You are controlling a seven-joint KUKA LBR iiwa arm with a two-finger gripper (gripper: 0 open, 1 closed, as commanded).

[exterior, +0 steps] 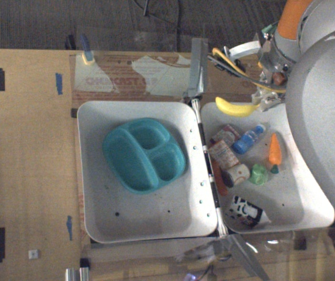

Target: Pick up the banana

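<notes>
The banana (236,107) was at the upper edge of the right bin (308,206), and its right end met the gripper (267,101). The end seemed to sit between the fingers, so the gripper was closed on the banana, which looked raised over the bin's rim. The arm (325,69) covered the right side of this bin. Below the banana lay a small bottle (249,139) with a blue cap, a carrot (274,150), a green cup (259,175) and some packets (223,152). The left bin (97,215) held a teal tray (144,154) with three sections.
</notes>
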